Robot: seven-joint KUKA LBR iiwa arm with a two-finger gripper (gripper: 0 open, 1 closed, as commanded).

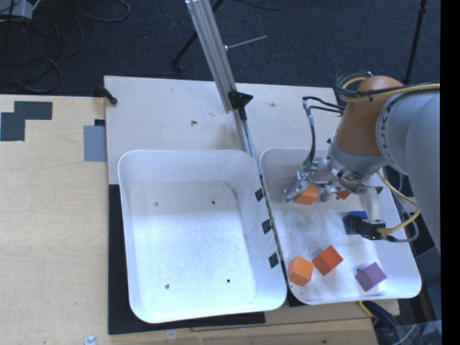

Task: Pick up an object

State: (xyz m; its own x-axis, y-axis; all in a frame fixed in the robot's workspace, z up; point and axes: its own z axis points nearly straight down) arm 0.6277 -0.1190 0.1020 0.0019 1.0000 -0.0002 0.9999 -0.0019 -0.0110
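My gripper (pixel 307 191) hangs over the back part of the right bin (pixel 402 287), under the grey arm and its orange band. A small orange block (pixel 306 196) sits between its metal fingers (pixel 293 190), which are shut on it. I cannot tell whether the block is clear of the bin floor. Near the front of the same bin lie an orange cube (pixel 300 270), a red-orange cube (pixel 328 259) and a purple cube (pixel 370 275). A blue piece (pixel 356 217) is partly hidden beside the arm's cables.
The left bin (pixel 129 192) is next to the right one, with black clips along the shared wall (pixel 267 225). A slanted aluminium post (pixel 215 56) rises behind the bins. Cables loop around the wrist at the right.
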